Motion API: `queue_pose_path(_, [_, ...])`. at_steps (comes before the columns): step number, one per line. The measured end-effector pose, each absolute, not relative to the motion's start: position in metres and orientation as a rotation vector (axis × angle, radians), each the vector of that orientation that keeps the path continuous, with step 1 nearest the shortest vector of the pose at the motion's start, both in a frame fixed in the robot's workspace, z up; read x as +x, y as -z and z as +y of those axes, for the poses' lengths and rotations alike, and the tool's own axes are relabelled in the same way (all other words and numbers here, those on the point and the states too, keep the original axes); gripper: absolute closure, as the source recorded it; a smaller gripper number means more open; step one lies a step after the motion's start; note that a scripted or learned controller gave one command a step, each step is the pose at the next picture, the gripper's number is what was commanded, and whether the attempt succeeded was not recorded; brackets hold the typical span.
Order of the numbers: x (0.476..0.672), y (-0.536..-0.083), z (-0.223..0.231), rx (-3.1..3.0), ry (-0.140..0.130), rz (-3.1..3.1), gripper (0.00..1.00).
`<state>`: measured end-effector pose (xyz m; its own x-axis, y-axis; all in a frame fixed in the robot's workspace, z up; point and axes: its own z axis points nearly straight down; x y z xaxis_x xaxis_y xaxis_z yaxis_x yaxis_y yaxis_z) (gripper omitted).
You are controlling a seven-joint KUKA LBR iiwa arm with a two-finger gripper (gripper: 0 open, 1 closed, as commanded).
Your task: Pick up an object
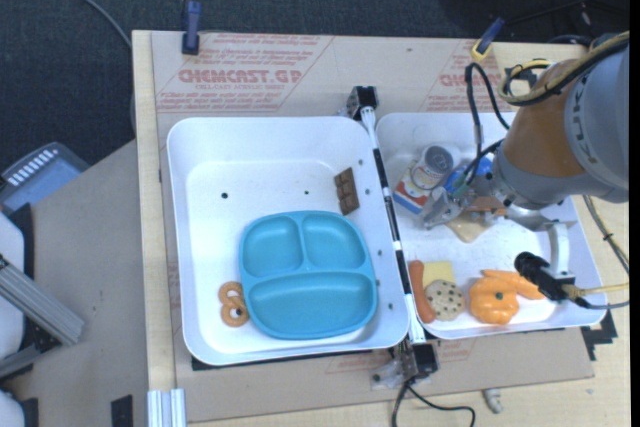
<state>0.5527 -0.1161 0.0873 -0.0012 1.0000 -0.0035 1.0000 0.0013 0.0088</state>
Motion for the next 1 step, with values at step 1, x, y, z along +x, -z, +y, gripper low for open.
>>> queue_pose_path(1, [0.4800,-0.0868,-0.1471,2.218,-0.001,2.215,0.00])
